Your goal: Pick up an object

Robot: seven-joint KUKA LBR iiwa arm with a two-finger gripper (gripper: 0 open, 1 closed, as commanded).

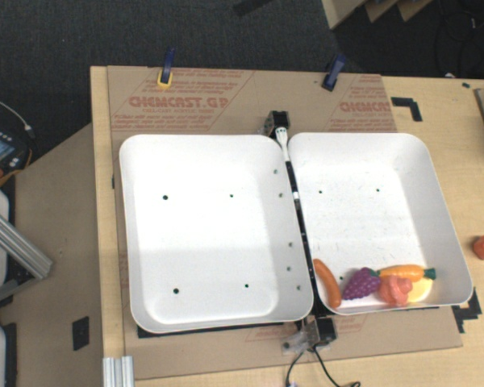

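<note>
Toy food bunched in near corner of right white bin: orange plastic sausage, purple plastic grapes, orange plastic carrot. Likely light, hard, slick. Sausage stands clearest: pinch across middle. Hand state: cannot tell.

Cut off by the right edge: a small orange-red object beside the right bin. Partly hidden under the toy carrot: a pink toy and a yellow one, kinds unclear.

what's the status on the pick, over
Toys bunched at right bin's near edge: sausage, purple grapes, carrot. None lifted. Toys crowd each other.
</note>
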